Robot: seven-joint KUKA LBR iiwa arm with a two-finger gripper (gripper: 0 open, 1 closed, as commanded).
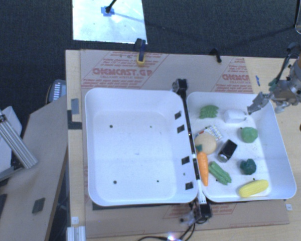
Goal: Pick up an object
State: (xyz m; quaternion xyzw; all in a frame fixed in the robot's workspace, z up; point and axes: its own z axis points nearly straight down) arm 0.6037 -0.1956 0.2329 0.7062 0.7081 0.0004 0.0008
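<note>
Shows gripper (254,106) poised over the far corner of the right bin (285,157), at the end of the arm (297,79); cannot tell whether spread or pressed together at this size. Places no object in its grasp. Locates candidate objects thus: white block (234,116) just beside the tip, green round piece (249,134) near and nearer the camera, leafy green piece (208,111) beyond the block, black box (228,150), carrot (202,167) and yellow corn (253,187) well away from the tool. Judges the white block likeliest as target. Risks, on descent, striking the bin wall close behind the tool, nudging the block aside instead of straddling it, or closing off-centre and squeezing it out. Risks a slip on the rounded green piece too.
</note>
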